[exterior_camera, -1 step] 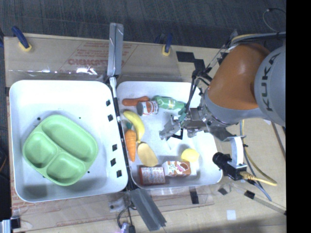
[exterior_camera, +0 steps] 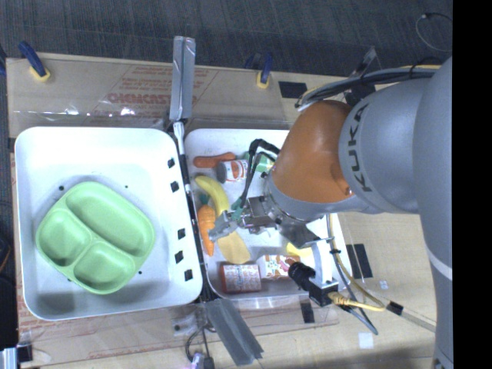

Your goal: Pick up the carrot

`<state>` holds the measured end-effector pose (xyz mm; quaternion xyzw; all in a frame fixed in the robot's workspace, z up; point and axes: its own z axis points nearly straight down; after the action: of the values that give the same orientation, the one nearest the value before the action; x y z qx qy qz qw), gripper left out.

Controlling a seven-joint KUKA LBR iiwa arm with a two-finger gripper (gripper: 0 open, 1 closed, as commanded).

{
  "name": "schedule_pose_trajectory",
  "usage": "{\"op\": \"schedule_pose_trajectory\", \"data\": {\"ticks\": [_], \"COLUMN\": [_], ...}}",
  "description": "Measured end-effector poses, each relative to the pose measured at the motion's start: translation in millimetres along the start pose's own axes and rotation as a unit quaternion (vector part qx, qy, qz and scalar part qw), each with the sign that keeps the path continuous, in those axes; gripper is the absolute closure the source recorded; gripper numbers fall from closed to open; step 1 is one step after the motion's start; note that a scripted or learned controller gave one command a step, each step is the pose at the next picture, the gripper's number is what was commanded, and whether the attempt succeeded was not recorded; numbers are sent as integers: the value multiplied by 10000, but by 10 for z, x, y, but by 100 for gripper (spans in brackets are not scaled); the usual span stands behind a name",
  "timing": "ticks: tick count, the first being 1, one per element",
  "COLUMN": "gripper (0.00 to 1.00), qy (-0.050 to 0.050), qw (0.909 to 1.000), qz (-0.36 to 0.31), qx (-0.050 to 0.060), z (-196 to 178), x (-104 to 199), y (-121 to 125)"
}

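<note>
The orange carrot lies upright along the left wall of the right bin, just below a yellow banana. My gripper hangs low over the bin, right beside the carrot on its right side, and its metal tip reaches the carrot's lower half. Nothing can be seen held in it. The arm's orange band and grey body cover the right part of the bin.
A brown sausage, a yellow cheese wedge and a red-labelled bottle crowd the right bin around the carrot. A green item sits by the arm. The left bin holds a green divided plate.
</note>
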<state>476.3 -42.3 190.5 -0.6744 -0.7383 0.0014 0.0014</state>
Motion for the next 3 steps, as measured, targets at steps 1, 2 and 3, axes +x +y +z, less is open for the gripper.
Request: {"op": "schedule_pose_trajectory", "data": {"ticks": [1,2,3], "gripper": [0,0,0], "qy": [-3,-6,-8], "qw": [9999,10000,10000], "qz": [101,-90,3], "qx": [-13,-20,-27], "z": [-3,-5,-7], "x": [445,413,582], "y": [45,44,58]}}
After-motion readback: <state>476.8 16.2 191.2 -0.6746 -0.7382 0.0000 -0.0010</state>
